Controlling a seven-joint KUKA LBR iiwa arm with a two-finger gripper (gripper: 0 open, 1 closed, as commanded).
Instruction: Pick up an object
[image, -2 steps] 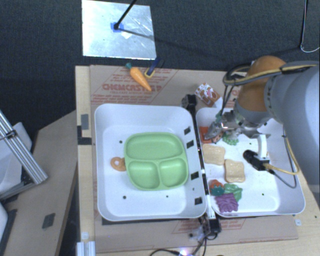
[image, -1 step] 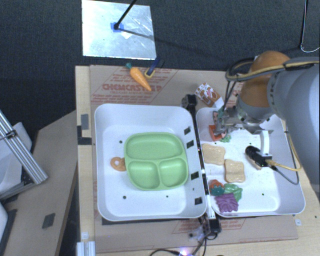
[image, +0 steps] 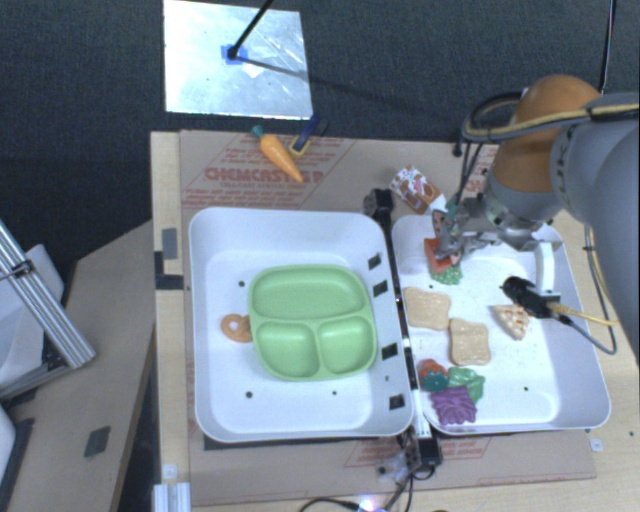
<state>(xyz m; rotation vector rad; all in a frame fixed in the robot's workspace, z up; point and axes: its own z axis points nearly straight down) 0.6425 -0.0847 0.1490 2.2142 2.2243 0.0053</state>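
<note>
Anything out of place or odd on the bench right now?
Yes. A toy carrot lies on the cardboard behind the left bin, outside both bins. A small patterned item sits just beyond the right bin's far rim. A pretzel-like ring lies beside the green tray, not in it.

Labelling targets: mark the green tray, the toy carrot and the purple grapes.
green tray (image: 312, 292): camera view, floor of its large compartment.
toy carrot (image: 281, 158): camera view, middle of its orange body.
purple grapes (image: 454, 406): camera view, centre of the cluster.
</note>
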